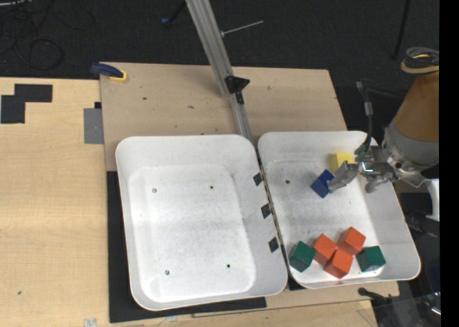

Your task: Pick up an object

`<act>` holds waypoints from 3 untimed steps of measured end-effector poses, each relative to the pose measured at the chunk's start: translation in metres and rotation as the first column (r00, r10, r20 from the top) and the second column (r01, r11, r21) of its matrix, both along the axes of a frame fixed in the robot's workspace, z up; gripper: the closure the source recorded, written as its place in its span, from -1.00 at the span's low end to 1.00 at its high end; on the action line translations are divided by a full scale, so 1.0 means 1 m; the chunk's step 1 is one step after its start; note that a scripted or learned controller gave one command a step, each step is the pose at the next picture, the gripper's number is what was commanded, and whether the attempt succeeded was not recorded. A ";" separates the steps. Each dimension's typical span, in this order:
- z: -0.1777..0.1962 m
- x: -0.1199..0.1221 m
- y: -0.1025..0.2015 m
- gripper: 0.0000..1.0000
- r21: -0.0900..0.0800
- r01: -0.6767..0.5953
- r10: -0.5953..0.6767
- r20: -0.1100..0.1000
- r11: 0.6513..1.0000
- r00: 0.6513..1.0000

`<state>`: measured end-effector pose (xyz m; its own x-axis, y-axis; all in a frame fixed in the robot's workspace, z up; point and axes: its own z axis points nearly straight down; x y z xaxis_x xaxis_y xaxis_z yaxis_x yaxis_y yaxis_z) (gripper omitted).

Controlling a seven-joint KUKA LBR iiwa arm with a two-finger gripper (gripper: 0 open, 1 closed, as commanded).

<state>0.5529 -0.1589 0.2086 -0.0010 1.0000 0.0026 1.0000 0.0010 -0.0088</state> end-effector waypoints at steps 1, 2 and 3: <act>0.003 0.001 -0.001 -1.00 -0.001 0.002 -0.002 0.006 1.000 1.000; -0.055 0.008 0.005 -1.00 0.000 0.002 -0.002 0.000 1.000 1.000; -0.116 -0.001 0.009 -1.00 0.000 0.002 -0.002 0.001 1.000 1.000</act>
